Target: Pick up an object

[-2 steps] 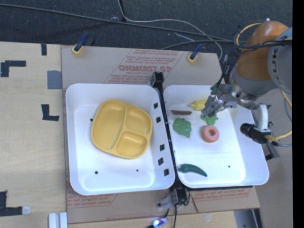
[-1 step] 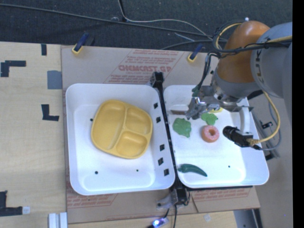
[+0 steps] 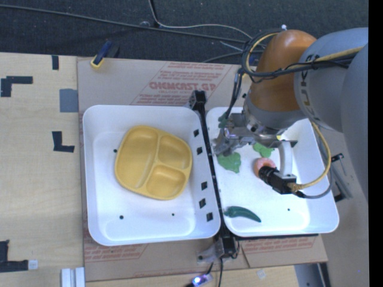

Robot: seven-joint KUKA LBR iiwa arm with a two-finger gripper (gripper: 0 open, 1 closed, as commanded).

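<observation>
My gripper [image 3: 230,142] reaches down into the right bin [image 3: 311,217], close to its left wall. Right beneath it lies a light green leafy toy [image 3: 230,161], touching or nearly touching the fingertips. A pink and red round object [image 3: 263,166] lies just right of the gripper, partly behind a black part of the arm. A dark green pepper-shaped object [image 3: 242,213] lies near the bin's front edge. Another bit of green [image 3: 262,149] shows under the wrist. The arm hides the back of this bin.
The left bin [image 3: 102,220] holds a yellow divided plate [image 3: 154,161]. A black divider [image 3: 206,160] runs between the bins. Cables loop around the orange wrist [image 3: 281,58]. Cardboard lies under both bins.
</observation>
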